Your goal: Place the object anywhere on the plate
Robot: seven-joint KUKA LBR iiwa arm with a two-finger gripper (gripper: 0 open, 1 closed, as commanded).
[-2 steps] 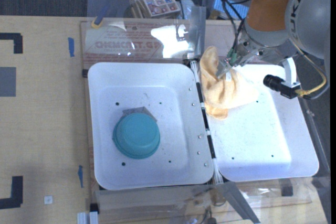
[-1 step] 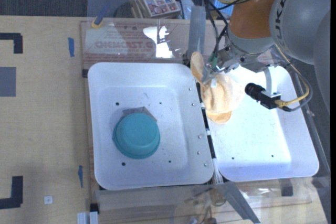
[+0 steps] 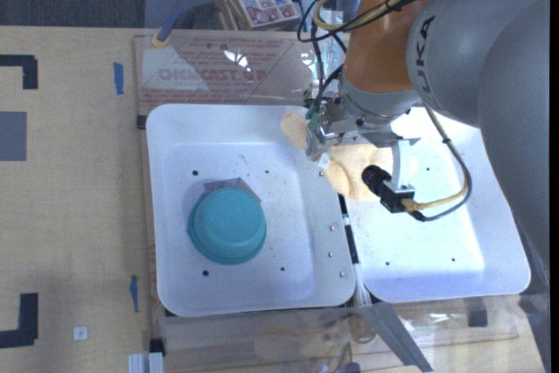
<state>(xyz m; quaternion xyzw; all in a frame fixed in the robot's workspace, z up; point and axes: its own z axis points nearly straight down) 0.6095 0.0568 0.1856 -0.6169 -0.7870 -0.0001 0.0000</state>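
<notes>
Gripper (image 3: 316, 138), grip state unclear, hangs over a yellow object (image 3: 349, 166); "UKA" reads on the arm (image 3: 454, 57) above it.

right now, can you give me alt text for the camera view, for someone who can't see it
A grey robot arm with an orange band reaches in from the right, its gripper low over a pale yellow object at the divide between two white bins. A teal upturned bowl sits in the left bin.

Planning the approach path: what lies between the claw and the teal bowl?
In the camera view, only bare white bin floor separates the claw from the teal bowl.
</notes>
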